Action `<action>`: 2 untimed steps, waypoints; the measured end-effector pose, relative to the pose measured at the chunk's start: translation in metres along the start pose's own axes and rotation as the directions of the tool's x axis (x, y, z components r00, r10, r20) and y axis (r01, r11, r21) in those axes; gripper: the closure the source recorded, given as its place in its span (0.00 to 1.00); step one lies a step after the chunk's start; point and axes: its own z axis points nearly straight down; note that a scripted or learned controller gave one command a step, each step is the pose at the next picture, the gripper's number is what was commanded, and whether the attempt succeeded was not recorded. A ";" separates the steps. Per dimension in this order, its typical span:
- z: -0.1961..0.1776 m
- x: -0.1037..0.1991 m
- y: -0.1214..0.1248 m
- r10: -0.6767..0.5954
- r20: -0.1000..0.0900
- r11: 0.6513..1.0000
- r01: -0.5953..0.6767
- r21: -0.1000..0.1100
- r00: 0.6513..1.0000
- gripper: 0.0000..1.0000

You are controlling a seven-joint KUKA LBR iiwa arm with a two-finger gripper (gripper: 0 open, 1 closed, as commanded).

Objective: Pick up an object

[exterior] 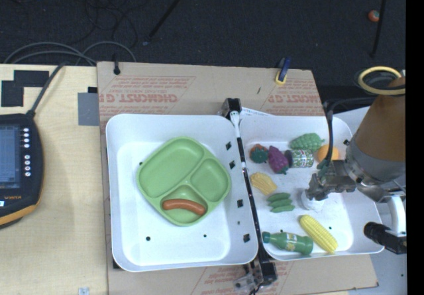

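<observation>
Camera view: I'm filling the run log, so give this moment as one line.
gripper: low in right white bin | nearest: green pea pod, yellow corn cob | left bin: green divided plate with sausage

plate [184, 177] in left bin [126, 221] — sausage [184, 205] on it

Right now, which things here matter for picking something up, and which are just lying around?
For the job: pincer; right bin with two corn cobs, green bottle, pea pods, purple grapes, tin can.

Lying about: green plate, sausage, handheld controller, floor cables.
</observation>
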 end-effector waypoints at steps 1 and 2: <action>-0.032 0.078 -0.013 -0.010 -0.001 1.000 0.010 -0.006 1.000 1.00; 0.014 0.142 -0.014 -0.006 0.000 1.000 0.006 0.002 1.000 1.00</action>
